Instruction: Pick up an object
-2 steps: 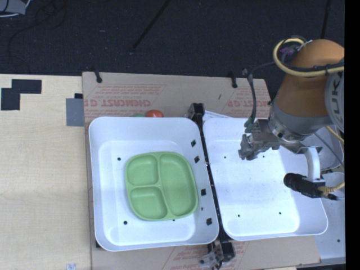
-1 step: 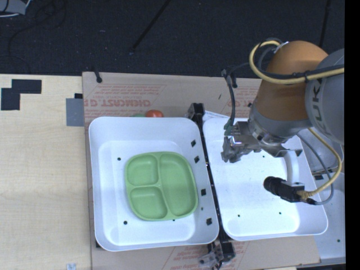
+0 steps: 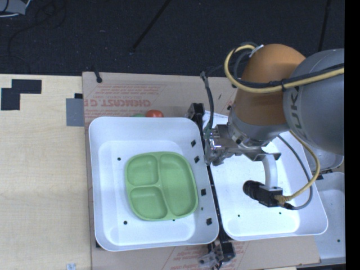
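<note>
A light green divided plate (image 3: 161,185) with three compartments lies flat in the middle of the left white bin (image 3: 107,151). The grey arm with its orange band (image 3: 270,83) hangs over the right white bin (image 3: 270,224). Its gripper (image 3: 217,149) sits low at that bin's left wall, close to the divider between the two bins. The wrist body hides the gripper's tip from above. I see nothing held in it. The plate lies to the left of the gripper and apart from it.
A small red object (image 3: 154,114) sits just behind the left bin's far rim on the cardboard sheet. A black part on a yellow cable (image 3: 263,194) hangs from the arm over the right bin's floor. Wooden bench top spreads to the left.
</note>
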### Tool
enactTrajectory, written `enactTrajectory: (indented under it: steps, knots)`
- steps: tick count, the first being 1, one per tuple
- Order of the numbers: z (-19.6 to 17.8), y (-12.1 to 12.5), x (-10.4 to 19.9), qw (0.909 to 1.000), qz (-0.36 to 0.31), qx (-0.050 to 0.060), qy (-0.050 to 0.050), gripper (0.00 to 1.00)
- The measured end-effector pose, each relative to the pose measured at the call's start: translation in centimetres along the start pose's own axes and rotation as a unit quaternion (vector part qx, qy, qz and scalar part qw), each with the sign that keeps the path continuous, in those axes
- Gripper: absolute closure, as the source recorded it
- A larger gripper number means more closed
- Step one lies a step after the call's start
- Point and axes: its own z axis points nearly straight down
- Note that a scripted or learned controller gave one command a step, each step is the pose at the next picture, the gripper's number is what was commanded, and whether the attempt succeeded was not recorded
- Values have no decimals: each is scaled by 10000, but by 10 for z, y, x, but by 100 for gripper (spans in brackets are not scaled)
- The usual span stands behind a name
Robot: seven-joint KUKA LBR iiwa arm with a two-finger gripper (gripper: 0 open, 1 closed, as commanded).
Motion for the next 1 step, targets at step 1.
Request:
enactTrajectory:
  steps: [1]
  knots:
    - [5,-7,54,10000,3,7,-4,100]
